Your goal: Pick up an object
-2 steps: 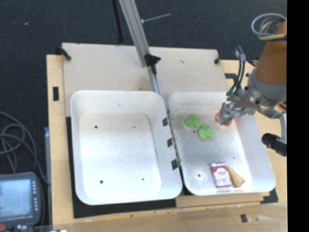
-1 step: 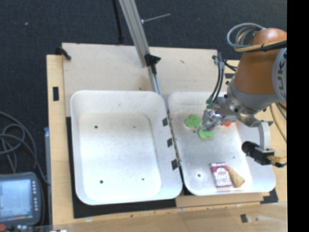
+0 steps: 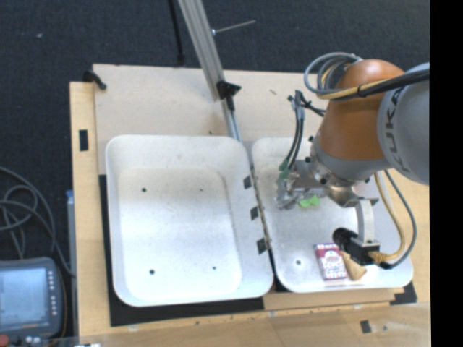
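1. Counter (image 3: 159, 100): pale tan board w/ flat matte top. It carries 2 shallow white bins side by side.
2. Left bin (image 3: 173, 215): squarish w/ rounded corners and a smooth, faintly speckled floor w/ a few small dark dots.
3. Right bin (image 3: 289, 231): same white speckled plastic. It touches the left bin along a seam w/ small black clips.
4. Arm (image 3: 358, 121): comes in from the right, w/ a glossy rounded orange band over a grey shell. It hangs over the far half of the right bin.
5. Hand (image 3: 293, 188): grey metal, low over the right bin's left-centre, near the seam. It's blurred and partly under the wrist, so can't tell how far open it is or whether it has hold of anything.
6. Green piece (image 3: 309, 202): small, bright, irregular shape. Lies in the right bin just right of the hand; contact unclear.
7. Red box (image 3: 330, 261): small flat rectangle w/ printed red-and-white face. Lies at the near edge of the right bin, well apart from the hand.
8. Ribbed aluminium pole (image 3: 205, 42): slants up from the counter's far side, behind the seam.
9. Floor (image 3: 72, 20): dark, rough carpet texture.
10. Near-left corner: grey screen unit (image 3: 25, 298) w/ looped cables (image 3: 18, 194) on the floor.
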Available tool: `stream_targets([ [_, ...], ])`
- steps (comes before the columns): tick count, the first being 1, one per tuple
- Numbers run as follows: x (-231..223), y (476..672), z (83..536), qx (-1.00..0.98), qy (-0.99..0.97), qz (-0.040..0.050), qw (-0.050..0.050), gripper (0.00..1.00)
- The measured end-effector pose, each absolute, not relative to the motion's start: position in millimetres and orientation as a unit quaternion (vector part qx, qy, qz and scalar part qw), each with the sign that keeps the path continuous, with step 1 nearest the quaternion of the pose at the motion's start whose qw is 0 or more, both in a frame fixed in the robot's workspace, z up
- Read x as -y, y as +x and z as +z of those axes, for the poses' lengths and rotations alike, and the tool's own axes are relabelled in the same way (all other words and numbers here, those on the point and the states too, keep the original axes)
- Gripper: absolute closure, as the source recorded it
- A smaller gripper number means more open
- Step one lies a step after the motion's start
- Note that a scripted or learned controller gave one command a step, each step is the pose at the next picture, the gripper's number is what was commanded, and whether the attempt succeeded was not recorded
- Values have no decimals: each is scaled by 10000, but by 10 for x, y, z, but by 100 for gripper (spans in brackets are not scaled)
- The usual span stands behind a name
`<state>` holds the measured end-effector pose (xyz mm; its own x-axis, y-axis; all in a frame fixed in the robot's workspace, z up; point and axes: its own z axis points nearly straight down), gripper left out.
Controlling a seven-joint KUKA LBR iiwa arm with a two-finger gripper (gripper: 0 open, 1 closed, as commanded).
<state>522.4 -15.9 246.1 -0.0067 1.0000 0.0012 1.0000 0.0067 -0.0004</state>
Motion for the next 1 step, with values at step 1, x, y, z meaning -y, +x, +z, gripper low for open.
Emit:
stream_targets([
  [1, -338, 5187, 2473, 7100, -7042, -10, 6, 100],
])
